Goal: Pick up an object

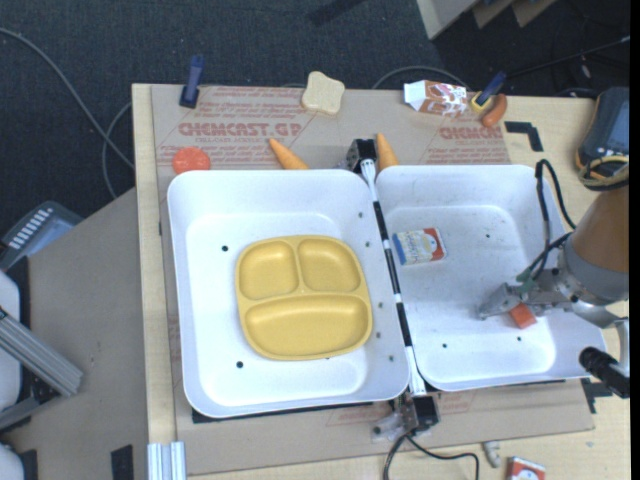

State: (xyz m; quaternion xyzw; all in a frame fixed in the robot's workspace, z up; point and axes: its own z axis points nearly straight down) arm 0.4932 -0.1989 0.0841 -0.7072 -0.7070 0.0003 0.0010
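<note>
We have our gripper (508,306) down in the right bin (440,183) at an orange block (521,316), fingers spread, not gripping, so grasp and lift remain

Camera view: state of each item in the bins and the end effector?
yellow divided plate: flat, upright, in the left bin, compartments bare.
small carton: lying flat in the right bin, near its left wall.
orange block: on the right bin floor, at the end effector's tip.
end effector: low in the right bin, by the orange block; grip unclear.
</note>
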